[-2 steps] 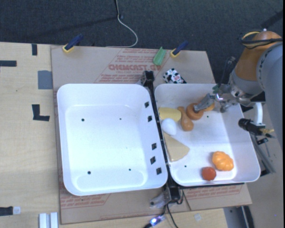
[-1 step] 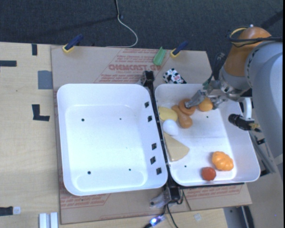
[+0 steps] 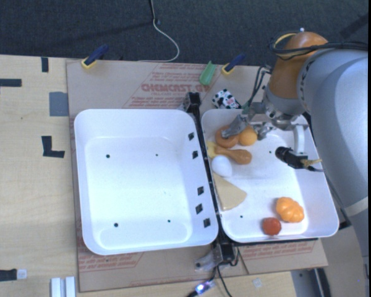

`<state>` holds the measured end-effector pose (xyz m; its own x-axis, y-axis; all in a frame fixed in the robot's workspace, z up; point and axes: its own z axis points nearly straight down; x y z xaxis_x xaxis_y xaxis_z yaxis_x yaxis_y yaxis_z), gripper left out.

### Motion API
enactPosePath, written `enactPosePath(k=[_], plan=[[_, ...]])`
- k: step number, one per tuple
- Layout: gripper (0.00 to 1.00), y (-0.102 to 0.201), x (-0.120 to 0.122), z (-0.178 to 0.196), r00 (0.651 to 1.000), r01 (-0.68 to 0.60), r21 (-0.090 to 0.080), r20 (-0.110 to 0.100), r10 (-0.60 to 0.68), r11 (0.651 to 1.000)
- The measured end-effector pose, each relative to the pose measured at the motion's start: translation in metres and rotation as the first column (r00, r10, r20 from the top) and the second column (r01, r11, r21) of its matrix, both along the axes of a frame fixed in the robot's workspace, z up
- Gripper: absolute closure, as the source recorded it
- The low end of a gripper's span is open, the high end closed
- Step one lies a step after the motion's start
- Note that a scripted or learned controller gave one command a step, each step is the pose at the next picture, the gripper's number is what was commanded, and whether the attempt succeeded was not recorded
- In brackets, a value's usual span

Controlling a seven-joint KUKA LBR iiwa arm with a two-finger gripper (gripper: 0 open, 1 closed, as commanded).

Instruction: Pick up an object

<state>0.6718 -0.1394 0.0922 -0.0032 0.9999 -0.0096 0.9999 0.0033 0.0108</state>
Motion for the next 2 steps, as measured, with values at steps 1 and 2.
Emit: enactPosePath(k=[1,2], plan=[[1.0,-0.001,-0.001,0.008,1.0,0.0,0.003,-0.007,0.0,1.0],[1.0,0.078,-0.024,0.102,1.0,0.001,-0.007,0.006,-0.001,1.0]])
